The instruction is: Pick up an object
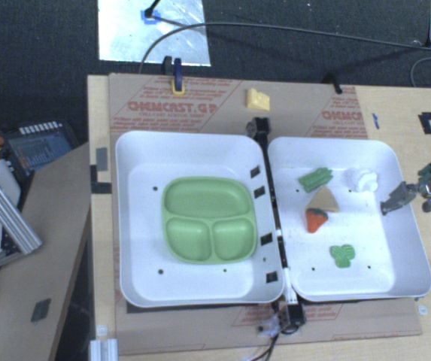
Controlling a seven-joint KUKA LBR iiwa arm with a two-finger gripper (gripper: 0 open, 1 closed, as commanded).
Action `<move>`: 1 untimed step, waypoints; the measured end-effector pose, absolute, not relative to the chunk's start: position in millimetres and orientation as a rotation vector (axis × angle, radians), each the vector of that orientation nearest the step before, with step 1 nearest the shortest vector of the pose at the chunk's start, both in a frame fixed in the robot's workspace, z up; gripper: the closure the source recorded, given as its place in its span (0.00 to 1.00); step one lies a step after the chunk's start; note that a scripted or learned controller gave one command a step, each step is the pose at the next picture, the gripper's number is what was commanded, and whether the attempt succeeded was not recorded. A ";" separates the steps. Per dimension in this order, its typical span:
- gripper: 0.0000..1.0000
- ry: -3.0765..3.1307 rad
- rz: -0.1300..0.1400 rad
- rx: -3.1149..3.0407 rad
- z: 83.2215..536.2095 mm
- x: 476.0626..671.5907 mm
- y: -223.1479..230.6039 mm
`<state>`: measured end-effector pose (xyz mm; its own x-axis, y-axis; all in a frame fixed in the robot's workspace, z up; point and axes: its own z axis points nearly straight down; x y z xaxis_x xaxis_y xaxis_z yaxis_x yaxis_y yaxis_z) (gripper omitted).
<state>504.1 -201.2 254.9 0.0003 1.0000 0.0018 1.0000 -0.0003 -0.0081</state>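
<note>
So, looking at my feed, the pincer (393,201) hangs at the outer rim of the right bin (407,273), and honestly I can't tell how it's set, it's too small and dark from here. Nothing sits in it as far as I can see.

Candidates all lie off to the pincer's far side, toward the middle of that bin. Closest is a small white lumpy thing (363,179), just beside it, hard to read against the white floor. Further in: a green pickle-shaped piece (315,178), a tan wedge (323,199) touching a red strawberry-looking toy (316,219), and a knobbly green cluster (342,255) nearer the front wall.

My guess is they're all light toy food, hard plastic, smooth and a bit slippery. I'd go for the green pickle: elongated, apart from its neighbours, so pinch across its narrow middle. The wedge's slanted faces would probably squirt out.

The left bin (136,201) holds a green divided plate (207,218), matte, rounded corners.
</note>
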 end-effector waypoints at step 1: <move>0.00 -2.226 -0.001 -2.219 259.8 506.4 -200.6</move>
